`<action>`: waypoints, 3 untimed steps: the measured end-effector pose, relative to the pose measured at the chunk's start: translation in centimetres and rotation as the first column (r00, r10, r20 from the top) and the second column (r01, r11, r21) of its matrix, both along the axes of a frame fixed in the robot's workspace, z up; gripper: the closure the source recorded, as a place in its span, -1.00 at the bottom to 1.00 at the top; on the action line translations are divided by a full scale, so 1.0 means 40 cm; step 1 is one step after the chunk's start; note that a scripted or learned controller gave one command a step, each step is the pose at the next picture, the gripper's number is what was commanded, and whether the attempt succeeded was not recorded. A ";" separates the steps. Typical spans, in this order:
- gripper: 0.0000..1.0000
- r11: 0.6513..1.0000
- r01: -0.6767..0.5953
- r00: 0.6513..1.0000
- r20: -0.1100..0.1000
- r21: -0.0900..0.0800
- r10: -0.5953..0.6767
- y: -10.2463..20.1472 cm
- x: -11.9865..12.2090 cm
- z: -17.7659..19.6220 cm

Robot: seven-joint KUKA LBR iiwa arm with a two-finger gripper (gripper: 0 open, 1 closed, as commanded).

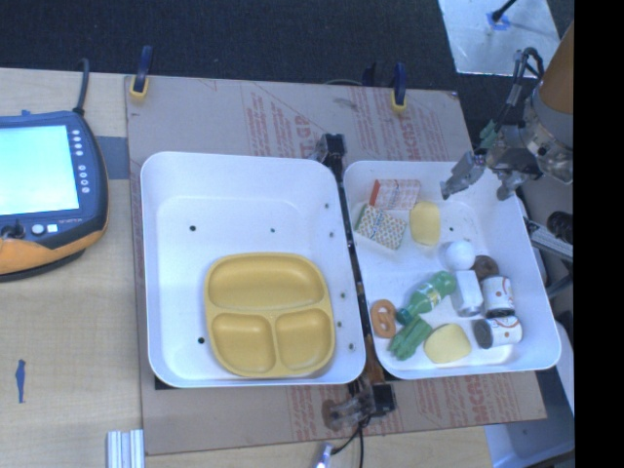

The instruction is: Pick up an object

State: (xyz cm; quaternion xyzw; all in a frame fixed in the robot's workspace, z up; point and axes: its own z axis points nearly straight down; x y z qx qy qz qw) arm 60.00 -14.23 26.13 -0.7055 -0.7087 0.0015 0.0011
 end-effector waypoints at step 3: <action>1.00 1.000 0.002 1.000 0.001 0.001 -0.002 -0.143 -0.062 -0.204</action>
